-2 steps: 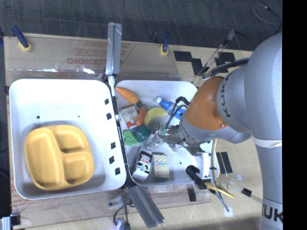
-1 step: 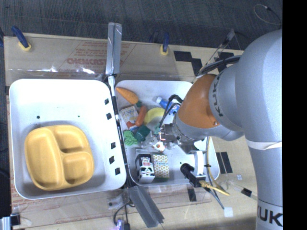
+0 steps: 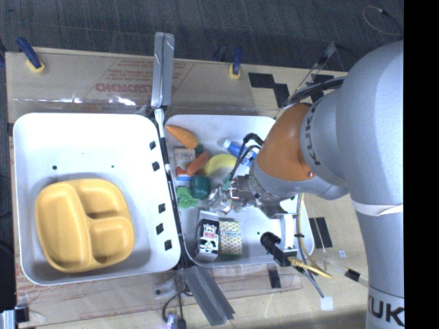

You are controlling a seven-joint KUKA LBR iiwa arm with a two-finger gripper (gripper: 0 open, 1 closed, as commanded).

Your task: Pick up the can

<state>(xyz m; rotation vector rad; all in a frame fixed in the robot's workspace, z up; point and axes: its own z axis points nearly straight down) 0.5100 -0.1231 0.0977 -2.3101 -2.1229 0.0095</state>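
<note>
My arm point(image 3: 343, 136) reaches in over the right bin point(image 3: 274, 125), while the left bin point(image 3: 27, 184) carries a yellow divided tray point(image 3: 84, 222). I read this as the approach step. The end effector point(image 3: 230, 194) sits low among the clutter; whether it is wide or narrow I cannot tell. I can't pick out the can with confidence, so the next move calls for locating it first.
</note>
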